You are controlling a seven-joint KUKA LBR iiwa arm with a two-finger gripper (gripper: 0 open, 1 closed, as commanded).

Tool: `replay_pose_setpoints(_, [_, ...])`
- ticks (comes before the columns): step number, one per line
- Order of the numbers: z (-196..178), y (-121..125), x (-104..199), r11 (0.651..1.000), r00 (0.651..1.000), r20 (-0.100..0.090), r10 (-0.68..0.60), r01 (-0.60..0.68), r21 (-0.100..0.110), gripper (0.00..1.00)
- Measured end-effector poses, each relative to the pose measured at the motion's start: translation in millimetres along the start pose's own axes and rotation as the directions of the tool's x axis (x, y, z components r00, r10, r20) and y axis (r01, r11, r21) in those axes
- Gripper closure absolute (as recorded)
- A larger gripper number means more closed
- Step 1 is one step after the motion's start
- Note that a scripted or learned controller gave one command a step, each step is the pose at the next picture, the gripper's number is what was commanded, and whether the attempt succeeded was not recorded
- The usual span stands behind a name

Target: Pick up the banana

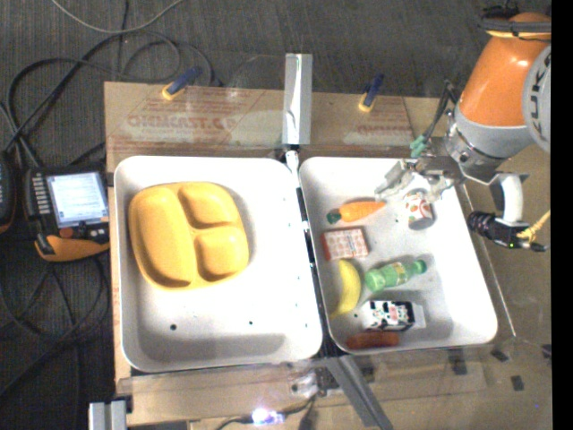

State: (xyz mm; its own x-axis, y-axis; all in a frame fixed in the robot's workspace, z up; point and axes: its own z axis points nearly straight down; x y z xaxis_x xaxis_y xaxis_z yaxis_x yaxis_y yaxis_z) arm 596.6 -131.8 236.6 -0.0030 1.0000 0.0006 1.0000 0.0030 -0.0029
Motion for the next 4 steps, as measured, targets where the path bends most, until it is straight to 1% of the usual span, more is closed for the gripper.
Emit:
replay_pose_setpoints(1, [118,-82,17,0.993,0.993,0.002,0.118,-0.118,-0.001,0.0])
replay_pose_setpoints(2, [146,-107,29,0.997,0.997,0.007,-0.078,0.079,-0.018,0.0])
replay_pose_setpoints(3, [146,-107,16,1.0,1.0,-0.004,0.023,-0.023,-0.017,0.0])
replay_pose_setpoints(4, [9,-29,58,0.906,0.906,0.005,0.423,-0.423,-0.001,0.0])
